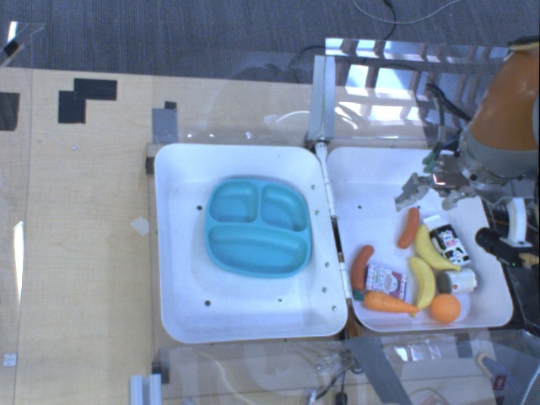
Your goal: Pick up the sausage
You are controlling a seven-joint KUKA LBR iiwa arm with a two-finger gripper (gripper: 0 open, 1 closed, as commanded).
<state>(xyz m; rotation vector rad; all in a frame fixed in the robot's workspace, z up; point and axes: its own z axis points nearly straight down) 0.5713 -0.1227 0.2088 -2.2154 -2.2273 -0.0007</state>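
1. Metal-grey gripper hangs over the back of the right bin, fingers spread, nothing between them.
2. Sausage, the task's thing, lies just below and in front of the fingertips on the bin floor, reddish-orange, tilted slightly off the vertical in this view. Gripper not touching it as far as I can see.
3. Second reddish sausage-like piece sits nearer the bin's left wall; could also be the target, can't tell which one the program wants.
4. Clutter around: small milk carton just right of the sausage, bananas beside it, a pink packet, carrot and orange toward the front.
5. Left bin holds a blue divided plate, well apart from the action.
6. To do it well, I'd judge: line the fingers across the sausage's short axis, drop straight down on its middle, keep the right finger clear of the carton and banana tip, close before lifting.
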